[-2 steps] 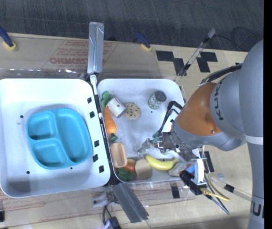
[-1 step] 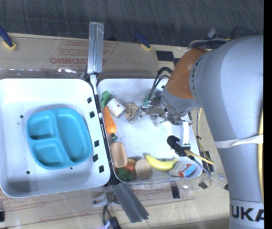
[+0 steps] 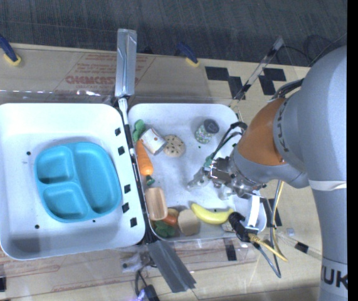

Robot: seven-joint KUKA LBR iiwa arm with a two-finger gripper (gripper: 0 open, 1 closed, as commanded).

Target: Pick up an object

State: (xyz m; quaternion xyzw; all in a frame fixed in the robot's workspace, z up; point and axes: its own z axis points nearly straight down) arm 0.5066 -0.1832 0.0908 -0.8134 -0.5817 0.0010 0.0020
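Hand (image 3: 205, 177) low in right bin (image 3: 185, 115), grip state unclear; banana (image 3: 211, 214) just nearer, long axis left-right.

I see a yellow banana (image 3: 212, 214) lying flat by the right bin's near wall; orange carrot (image 3: 144, 160) along its left wall

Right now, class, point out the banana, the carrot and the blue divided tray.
banana (image 3: 211, 214), camera view, middle of its yellow curve.
carrot (image 3: 144, 160), camera view, middle of its orange body.
blue divided tray (image 3: 94, 171), camera view, floor of its large right compartment.
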